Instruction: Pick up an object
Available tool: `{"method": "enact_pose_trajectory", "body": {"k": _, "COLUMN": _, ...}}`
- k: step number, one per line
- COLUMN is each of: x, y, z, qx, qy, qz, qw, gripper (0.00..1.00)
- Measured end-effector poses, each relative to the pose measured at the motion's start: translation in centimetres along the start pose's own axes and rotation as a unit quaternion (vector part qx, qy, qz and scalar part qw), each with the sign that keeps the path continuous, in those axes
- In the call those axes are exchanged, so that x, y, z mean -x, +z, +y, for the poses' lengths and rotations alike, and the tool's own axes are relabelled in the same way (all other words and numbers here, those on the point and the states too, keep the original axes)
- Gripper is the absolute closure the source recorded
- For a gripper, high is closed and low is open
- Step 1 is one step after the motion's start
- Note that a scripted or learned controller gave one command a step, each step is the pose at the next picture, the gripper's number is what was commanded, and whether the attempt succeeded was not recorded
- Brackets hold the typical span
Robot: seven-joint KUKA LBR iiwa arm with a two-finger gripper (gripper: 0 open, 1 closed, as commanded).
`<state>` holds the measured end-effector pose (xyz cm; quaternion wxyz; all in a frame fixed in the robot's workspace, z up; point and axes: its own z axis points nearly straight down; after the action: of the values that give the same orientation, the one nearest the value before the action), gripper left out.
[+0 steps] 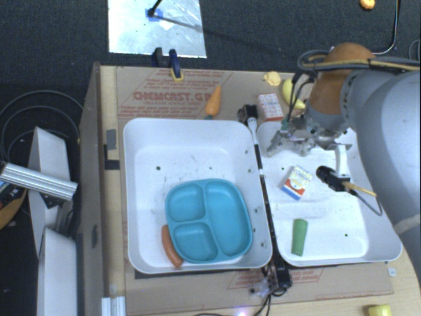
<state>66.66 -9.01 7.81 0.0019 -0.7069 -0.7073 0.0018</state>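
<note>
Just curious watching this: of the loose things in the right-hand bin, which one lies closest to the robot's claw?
The small white, blue and orange box, just below the gripper. The green stick lies farther toward the bin's near edge.

A broad, smooth grey casing is observed on the arm (385,130), with an orange band above the wrist. Black cables are routed around the band. Bare metal parts are noted at the gripper (296,140).
</note>
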Motion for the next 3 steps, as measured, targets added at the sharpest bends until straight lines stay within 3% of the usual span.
{"method": "enact_pose_trajectory", "body": {"k": 1, "x": -5.3, "y": -11.4, "z": 0.3, "qx": 0.008, "qy": -0.005, "qz": 0.001, "qw": 1.0, "gripper": 0.0}}
{"method": "enact_pose_trajectory", "body": {"k": 2, "x": 0.1, "y": -6.5, "z": 0.1, "qx": 0.003, "qy": 0.001, "qz": -0.001, "qw": 1.0, "gripper": 0.0}}
{"method": "enact_pose_trajectory", "body": {"k": 3, "x": 4.5, "y": -0.2, "z": -7.7, "qx": -0.001, "qy": 0.003, "qz": 0.0, "qw": 1.0, "gripper": 0.0}}
